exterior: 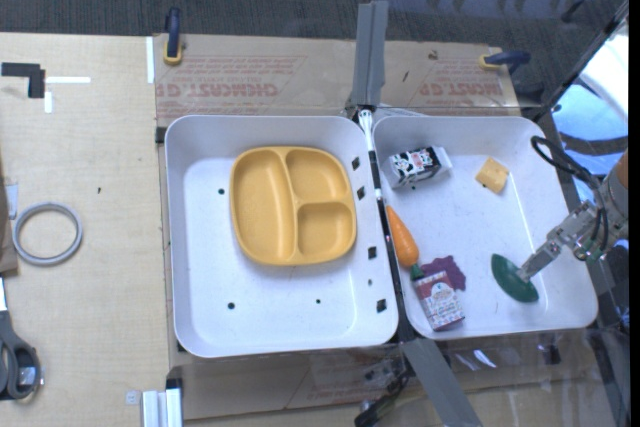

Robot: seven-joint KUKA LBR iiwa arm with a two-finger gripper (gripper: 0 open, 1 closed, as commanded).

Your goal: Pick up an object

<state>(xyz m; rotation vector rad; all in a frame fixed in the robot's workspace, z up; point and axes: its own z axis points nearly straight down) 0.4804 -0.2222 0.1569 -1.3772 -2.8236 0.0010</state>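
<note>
At lower right of the frame, in the right bin (pixel 470 215): the gripper (pixel 535 263) is seen just above a green disc-shaped object (pixel 513 279), perhaps touching it; finger state cannot be told. Left of these, a carrot (pixel 402 237) and a red packet (pixel 440 300) are noted. In the left bin (pixel 200 295), a yellow divided plate (pixel 293 205) is held.

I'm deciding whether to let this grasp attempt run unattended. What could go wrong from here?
The gripper is right over the flat green piece; something that thin may slip out of the grasp. It also lies near the right bin's wall, so a low approach might scrape the bin.
</note>
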